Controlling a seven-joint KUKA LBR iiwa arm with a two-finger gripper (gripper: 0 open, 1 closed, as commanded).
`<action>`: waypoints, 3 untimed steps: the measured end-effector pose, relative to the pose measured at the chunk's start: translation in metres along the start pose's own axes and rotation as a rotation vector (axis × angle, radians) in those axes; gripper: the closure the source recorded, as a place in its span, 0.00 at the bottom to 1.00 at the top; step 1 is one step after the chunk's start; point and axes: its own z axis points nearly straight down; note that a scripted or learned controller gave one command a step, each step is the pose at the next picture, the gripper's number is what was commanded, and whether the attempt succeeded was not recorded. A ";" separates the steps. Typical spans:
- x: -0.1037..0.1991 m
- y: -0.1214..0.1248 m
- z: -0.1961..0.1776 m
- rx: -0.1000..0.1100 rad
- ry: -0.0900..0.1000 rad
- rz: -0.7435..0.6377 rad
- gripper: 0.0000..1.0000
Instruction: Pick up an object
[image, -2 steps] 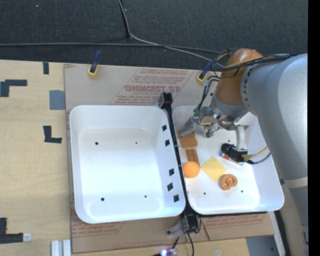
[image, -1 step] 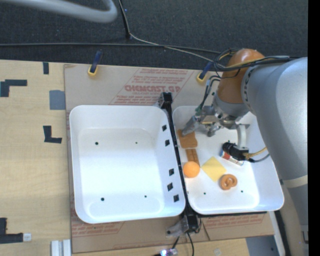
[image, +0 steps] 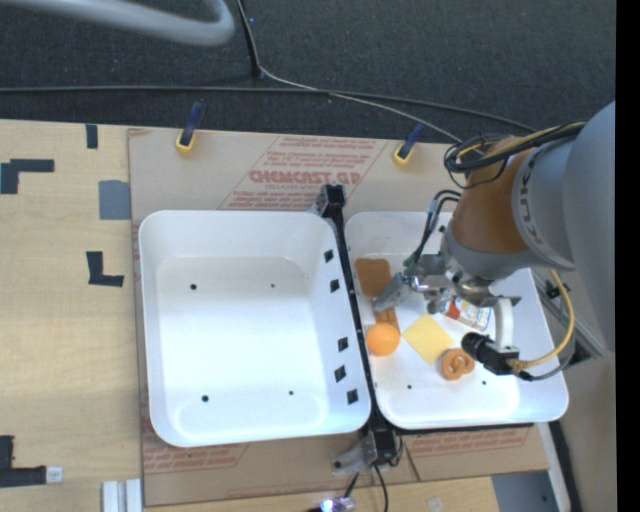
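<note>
Cardboard-covered worktop (image: 290, 175) with two white bins, grey arm over the right bin (image: 520, 400), claw (image: 415, 285) grip unclear, beside an orange ball (image: 382, 340).

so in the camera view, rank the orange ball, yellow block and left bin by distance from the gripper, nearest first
From the gripper:
1. Yellow block, just below it in the right bin.
2. Orange ball, below-left, near the divider; close to the block's distance.
3. Left bin, clearly farthest, across the divider.

Dark carpet floor (image: 400, 50), wooden bench top (image: 60, 330), cardboard sheet (image: 300, 175)
</note>
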 end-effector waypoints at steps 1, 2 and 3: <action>0.000 -0.020 0.031 -0.010 -0.003 -0.003 0.00; 0.001 -0.040 0.029 -0.014 -0.004 -0.003 0.00; -0.007 -0.053 0.029 -0.014 -0.003 -0.003 0.00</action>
